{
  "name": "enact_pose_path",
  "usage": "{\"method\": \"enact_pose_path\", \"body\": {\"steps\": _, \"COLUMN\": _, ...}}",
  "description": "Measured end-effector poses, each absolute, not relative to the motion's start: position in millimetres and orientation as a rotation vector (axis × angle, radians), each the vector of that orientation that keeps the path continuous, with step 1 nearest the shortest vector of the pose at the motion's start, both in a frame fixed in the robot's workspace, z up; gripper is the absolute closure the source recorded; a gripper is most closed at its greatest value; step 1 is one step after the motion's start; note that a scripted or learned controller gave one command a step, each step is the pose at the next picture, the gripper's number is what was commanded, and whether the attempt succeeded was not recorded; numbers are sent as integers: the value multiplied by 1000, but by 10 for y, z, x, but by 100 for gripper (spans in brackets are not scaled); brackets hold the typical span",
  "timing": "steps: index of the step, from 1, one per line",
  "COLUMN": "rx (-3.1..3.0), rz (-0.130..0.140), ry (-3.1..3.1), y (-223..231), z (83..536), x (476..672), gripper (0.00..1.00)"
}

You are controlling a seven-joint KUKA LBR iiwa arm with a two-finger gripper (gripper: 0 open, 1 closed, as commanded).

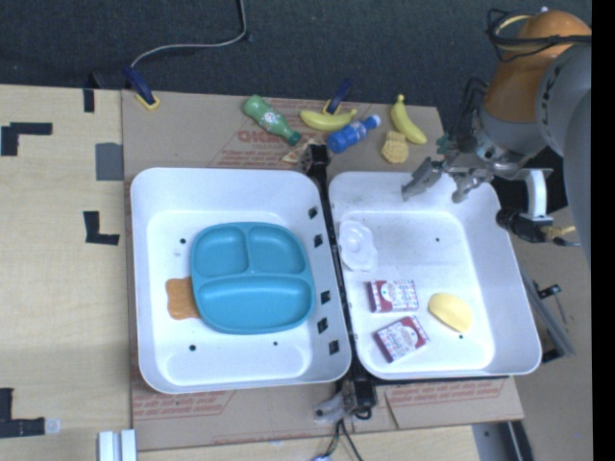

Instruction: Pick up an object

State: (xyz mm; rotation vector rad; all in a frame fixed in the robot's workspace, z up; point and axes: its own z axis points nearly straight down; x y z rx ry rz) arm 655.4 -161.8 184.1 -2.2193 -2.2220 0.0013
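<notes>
We see the gripper point(440, 181) with jaws spread apart, two grey fingers point(417, 182) splayed, nothing between them. It hangs over the far edge of the right bin point(480, 358), which we use as the landmark for all places. Above the jaws the wrist and the orange band point(519, 89) rise toward the arm body off the bin's right far corner.

Task status, our judgement: nothing picked yet. The grasp has not begun; choosing a target, descending, closing and lifting are all left.

Candidates inside the right bin: a clear plastic cup-like thing point(357, 243) near its left wall, closest to the jaws but apart from them. Toward the near side, two small red-and-white cartons: one carton point(392, 296) mid-bin, another carton point(401, 338) just nearer the front wall. A yellow lemon-like piece point(450, 312) lies right of the cartons, close to them, not touching as far as we can tell.

Beyond the right bin's far wall, on the cardboard: a yellow banana point(407, 123), a small yellow block point(394, 148), a blue bottle point(352, 133), a second banana point(327, 118), a green bottle point(269, 118).

Left of the right bin sits the left bin point(154, 257), holding a blue divided plate point(252, 277) with an orange-brown piece point(179, 299) tucked at the plate's left edge.

The jaws are not over any one object, so we cannot tell which is the target.
</notes>
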Motion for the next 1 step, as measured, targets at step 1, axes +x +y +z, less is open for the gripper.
{"method": "enact_pose_path", "body": {"steps": 1, "rx": -2221, "rz": -1, "ry": -2223, "y": -1403, "z": 862, "x": 5907, "gripper": 0}}
